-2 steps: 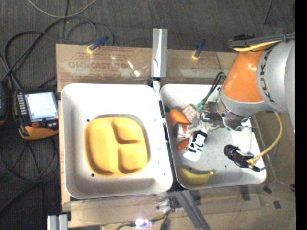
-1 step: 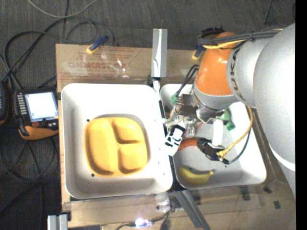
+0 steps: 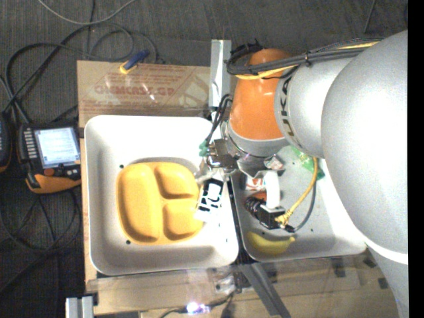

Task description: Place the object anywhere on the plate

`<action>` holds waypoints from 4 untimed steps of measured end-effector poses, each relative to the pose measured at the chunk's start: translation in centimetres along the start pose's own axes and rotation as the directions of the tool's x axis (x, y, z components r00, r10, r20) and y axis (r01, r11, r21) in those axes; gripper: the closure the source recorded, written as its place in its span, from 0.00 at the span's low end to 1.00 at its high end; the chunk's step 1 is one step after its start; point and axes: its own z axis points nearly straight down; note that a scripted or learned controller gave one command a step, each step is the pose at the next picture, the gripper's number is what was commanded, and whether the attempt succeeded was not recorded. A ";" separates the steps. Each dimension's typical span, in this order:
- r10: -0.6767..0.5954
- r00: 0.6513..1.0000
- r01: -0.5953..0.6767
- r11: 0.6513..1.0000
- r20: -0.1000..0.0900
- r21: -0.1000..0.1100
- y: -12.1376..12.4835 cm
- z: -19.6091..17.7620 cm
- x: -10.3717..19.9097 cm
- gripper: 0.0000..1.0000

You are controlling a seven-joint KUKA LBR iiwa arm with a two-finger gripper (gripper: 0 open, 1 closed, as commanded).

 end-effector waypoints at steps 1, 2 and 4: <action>-0.066 0.998 0.066 0.998 0.001 -0.001 2.1 -0.4 6.6 1.00; -0.004 1.000 0.004 1.000 0.003 -0.004 -0.1 -14.5 7.6 1.00; 0.242 0.970 -0.242 0.970 0.002 -0.001 7.9 -7.2 5.6 1.00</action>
